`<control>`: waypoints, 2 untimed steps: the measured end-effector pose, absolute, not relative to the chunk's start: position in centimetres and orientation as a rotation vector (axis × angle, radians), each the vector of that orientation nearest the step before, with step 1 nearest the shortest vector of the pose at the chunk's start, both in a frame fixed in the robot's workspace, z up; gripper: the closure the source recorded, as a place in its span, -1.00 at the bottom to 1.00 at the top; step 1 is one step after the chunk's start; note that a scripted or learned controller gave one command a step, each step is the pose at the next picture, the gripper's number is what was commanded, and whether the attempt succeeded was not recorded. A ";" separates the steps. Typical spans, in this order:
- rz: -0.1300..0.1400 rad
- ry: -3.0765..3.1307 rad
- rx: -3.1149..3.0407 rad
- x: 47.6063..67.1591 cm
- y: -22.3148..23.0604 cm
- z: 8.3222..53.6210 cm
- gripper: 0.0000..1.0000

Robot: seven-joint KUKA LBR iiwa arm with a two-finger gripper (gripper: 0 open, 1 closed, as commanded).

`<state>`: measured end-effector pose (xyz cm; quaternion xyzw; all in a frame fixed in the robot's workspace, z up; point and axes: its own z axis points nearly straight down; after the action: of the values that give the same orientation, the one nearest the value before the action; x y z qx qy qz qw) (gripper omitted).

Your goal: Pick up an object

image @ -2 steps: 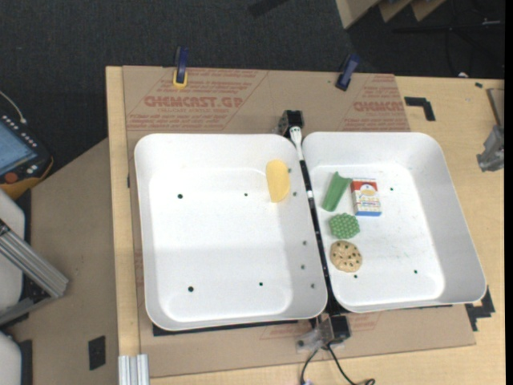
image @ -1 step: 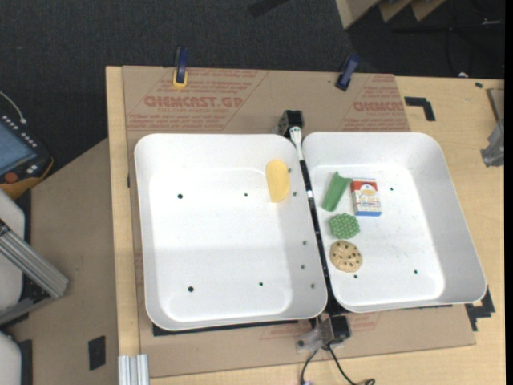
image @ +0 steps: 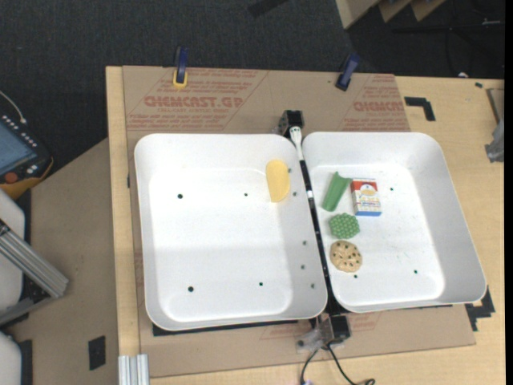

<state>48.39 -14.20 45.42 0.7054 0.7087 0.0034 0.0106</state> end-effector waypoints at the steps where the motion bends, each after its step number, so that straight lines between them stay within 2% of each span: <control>1: -0.009 2.225 2.230 47.8 -14.9 35.8 1.00; 2: 0.003 2.218 2.218 48.0 -15.0 37.4 1.00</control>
<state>48.03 -14.95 37.45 0.7070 0.7072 0.0009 0.0026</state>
